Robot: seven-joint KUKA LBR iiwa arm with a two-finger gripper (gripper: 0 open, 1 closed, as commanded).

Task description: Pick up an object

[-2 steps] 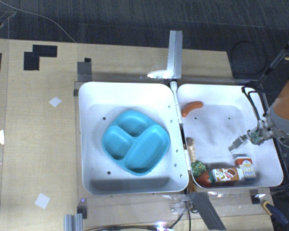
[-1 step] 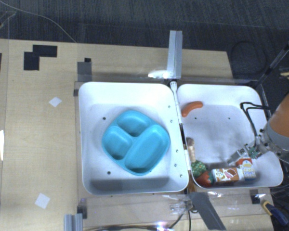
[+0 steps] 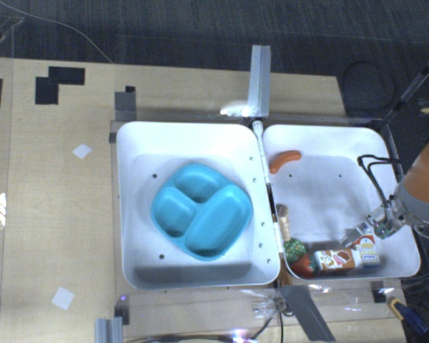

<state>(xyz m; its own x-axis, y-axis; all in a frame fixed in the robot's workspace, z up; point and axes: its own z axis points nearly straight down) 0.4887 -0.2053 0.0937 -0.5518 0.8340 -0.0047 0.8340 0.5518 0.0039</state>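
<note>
Just below the fingertips, toward the near wall of the right bin point(image 3: 415, 263), lies a small carton point(image 3: 349, 259) on its side, with a green and red vegetable toy point(image 3: 298, 257) touching its far end; the gripper point(image 3: 362, 232) hangs over the carton's nearer end, and whether its fingers are spread or pressed together cannot be told from this slant; nothing is visibly pinched between them. Beyond the fingers, well apart, lies an orange sausage point(image 3: 284, 160); the left bin point(image 3: 129, 213) holds a blue divided tray point(image 3: 202, 210). Likely trouble: a descent off the carton's middle could tip or skid it against the wall; the smooth sides may slip; the wall may block a finger.
</note>
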